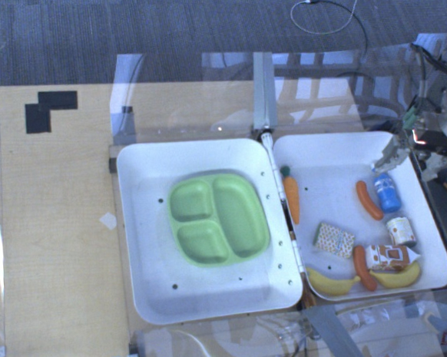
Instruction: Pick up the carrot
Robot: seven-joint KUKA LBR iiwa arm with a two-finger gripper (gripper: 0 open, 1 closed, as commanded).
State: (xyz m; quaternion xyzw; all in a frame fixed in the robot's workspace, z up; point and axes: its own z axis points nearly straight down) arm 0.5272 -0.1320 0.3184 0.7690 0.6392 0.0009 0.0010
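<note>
The carrot [291, 195] is orange with a green top and lies lengthwise along the left wall of the right bin [336, 143]. My gripper [390, 155] hangs over that bin's far right corner, just above a blue bottle [386, 192]. It is well to the right of the carrot and nowhere near touching it. Most of the arm lies beyond the right edge of the picture.
The left bin [152, 295] holds a green divided plate [215, 218]. The right bin also has a sausage [368, 200], a small can [400, 231], a patterned packet [335, 240], two bananas [330, 282], a second sausage [361, 268] and a small carton [391, 257].
</note>
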